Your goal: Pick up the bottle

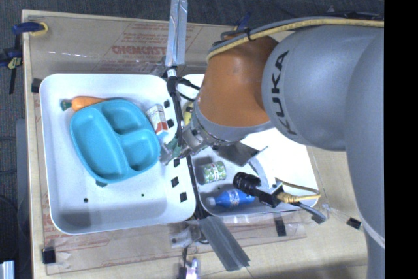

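A blue plastic bottle (230,199) lies on its side at the front of the right bin (307,170). A small white bottle with a red label (155,118) lies in the left bin (59,160), against the right edge of the blue divided tray (114,137). My gripper (175,149) hangs under the orange wrist band over the divide between the bins, just right of the tray and below the small bottle. The arm's bulk hides most of it. Nothing is visibly held.
An orange carrot (85,102) lies behind the tray at the left bin's back left. A small green-and-white can (213,172) sits in the right bin just behind the blue bottle. The arm covers most of the right bin.
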Robot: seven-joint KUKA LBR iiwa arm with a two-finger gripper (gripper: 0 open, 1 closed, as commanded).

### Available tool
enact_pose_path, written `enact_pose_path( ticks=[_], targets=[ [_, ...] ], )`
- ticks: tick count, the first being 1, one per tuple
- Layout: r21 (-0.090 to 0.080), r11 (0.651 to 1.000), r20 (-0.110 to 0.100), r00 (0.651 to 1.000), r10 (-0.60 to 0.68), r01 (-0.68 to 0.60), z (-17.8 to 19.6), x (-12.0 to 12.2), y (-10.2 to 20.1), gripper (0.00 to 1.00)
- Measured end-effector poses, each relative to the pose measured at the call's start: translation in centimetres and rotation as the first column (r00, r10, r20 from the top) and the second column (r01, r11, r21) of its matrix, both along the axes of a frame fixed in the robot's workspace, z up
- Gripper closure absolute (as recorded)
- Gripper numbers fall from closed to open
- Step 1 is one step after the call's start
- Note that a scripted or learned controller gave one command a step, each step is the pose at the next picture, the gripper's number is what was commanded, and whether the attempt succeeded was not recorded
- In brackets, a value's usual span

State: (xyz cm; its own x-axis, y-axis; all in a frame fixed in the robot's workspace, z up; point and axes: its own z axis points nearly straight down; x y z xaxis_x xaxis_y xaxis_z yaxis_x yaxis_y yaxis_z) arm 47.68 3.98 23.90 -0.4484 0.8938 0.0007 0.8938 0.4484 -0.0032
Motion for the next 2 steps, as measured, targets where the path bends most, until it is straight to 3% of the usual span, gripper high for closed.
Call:
enact_pose_path(
  ticks=[1,2],
  targets=[
    [0.002,0.878,0.000,0.878,0.479,-0.479,-0.7,-0.1,3.6,1.00],
    [-0.001,0.897,0.005,0.897,0.441,-0.441,7.5,0.1,-1.6,1.00]
  ],
)
